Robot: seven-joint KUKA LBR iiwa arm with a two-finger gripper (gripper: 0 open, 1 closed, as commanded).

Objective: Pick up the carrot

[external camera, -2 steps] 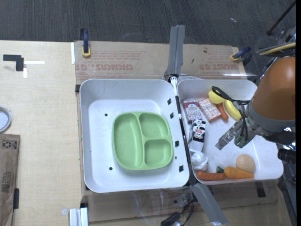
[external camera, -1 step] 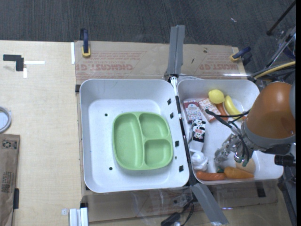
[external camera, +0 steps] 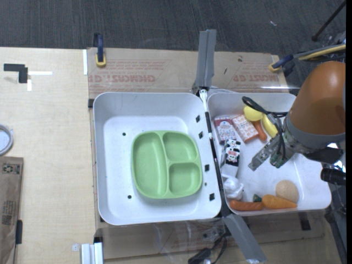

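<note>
**Jaws hanging over the right bin, carrot lying at its near edge**

From my seat, the far left of the tabletop (external camera: 49,125) showed a roll of tape (external camera: 3,141) at the frame edge and a brown paper bag (external camera: 10,197) below it. Next came the left bin (external camera: 104,147), which carried a green divided plate (external camera: 166,164) sitting flat in its middle, three compartments facing up.

Across the divider, the right bin (external camera: 308,205) held the clutter. Near its left wall I saw a small black-and-white cow-patterned carton (external camera: 232,152), with a crumpled clear wrapper (external camera: 234,188) below it. Two reddish snack packets (external camera: 235,128) lay toward the far side, and a yellow banana-like toy (external camera: 258,116) sat beside them, close under the arm.

The carrot (external camera: 279,202) lay on its side along the near wall of the right bin, its point toward the right. A darker orange-red piece (external camera: 245,205) lay just to its left, almost touching, and a round tan disc (external camera: 287,190) sat just behind it.

The gripper (external camera: 268,156) hung over the middle of the right bin, tilted, well apart from the carrot and with nothing between its tips that I could see. I could not tell whether the jaws were spread or closed from that slant. The arm's orange band (external camera: 324,95) bulked at the right
</note>
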